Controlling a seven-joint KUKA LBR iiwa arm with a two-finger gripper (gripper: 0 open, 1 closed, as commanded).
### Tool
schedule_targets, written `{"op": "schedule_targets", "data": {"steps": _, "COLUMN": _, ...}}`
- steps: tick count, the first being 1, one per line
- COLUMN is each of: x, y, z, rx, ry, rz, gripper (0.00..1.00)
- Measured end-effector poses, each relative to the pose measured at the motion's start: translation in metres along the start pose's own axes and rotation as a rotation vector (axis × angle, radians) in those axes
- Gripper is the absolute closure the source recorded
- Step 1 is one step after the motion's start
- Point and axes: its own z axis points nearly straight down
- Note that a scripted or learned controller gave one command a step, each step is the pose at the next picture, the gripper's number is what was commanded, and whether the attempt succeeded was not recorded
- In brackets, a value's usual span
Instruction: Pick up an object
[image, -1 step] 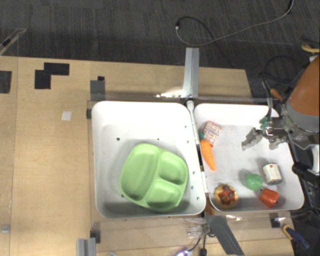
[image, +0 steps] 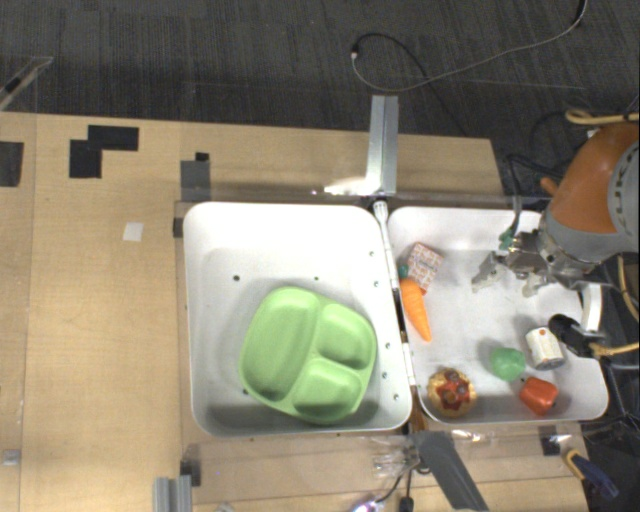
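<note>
Carrot (image: 416, 311) well left of pincer (image: 507, 268)

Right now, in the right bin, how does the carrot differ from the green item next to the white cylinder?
The carrot is orange, while the green item is green. The carrot is long and tapered, its point toward the bin's near side; the green item is short and lumpy. The carrot lies against the divider at the bin's left; the green item sits near the white cylinder on the right. Both lie in the right bin, apart from the claw.
</note>
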Motion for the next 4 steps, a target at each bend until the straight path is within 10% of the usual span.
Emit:
{"op": "schedule_targets", "data": {"steps": 2, "x": -0.001, "y": 0.078, "z": 0.028, "rx": -0.007, "ry": -0.001, "rz": 0.028, "gripper": 0.0}}
{"op": "schedule_targets", "data": {"steps": 3, "x": 0.001, "y": 0.081, "z": 0.015, "rx": -0.013, "ry": -0.003, "rz": 0.019, "gripper": 1.0}}
{"op": "schedule_targets", "data": {"steps": 4, "x": 0.001, "y": 0.075, "z": -0.121, "rx": -0.008, "ry": -0.001, "rz": 0.05, "gripper": 1.0}}
